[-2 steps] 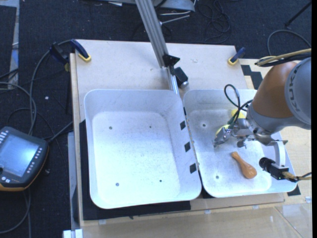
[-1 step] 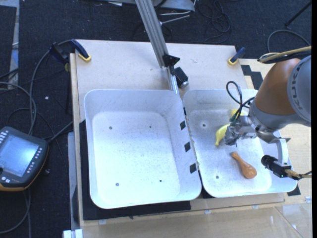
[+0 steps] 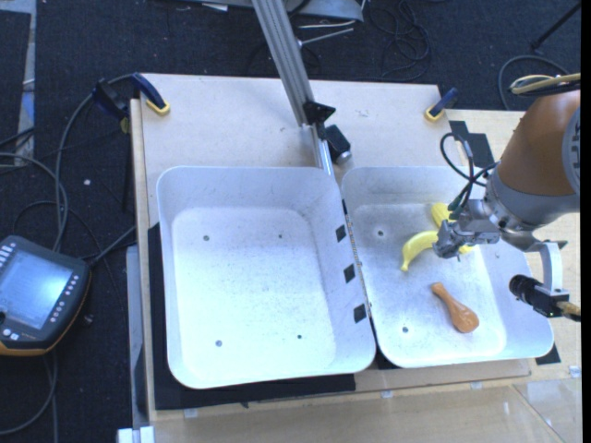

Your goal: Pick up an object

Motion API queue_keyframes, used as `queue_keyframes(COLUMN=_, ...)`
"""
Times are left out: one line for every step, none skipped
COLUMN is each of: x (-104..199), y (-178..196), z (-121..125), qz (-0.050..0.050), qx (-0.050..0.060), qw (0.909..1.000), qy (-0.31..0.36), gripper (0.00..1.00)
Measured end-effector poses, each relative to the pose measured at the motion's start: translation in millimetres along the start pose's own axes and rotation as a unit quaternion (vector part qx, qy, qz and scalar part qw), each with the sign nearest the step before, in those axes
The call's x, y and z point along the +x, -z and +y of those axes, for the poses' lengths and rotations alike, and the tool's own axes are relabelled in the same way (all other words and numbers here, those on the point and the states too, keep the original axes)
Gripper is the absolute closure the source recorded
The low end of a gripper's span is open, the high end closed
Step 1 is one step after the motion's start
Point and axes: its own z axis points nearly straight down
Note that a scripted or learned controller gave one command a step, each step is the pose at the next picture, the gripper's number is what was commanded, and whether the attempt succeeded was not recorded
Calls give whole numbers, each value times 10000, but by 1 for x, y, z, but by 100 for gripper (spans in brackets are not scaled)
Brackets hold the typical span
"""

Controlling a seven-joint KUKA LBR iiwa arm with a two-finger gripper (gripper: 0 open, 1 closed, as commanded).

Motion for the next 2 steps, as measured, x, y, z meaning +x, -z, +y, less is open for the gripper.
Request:
queue_keyframes(x=0, y=52, z=1, qz=1, qx=-2, qw=10000, qy=3, gripper=100)
queue_keyframes(x=52, y=64, z=-9, qz=8, qx=15, qw=10000, qy=24, gripper=100)
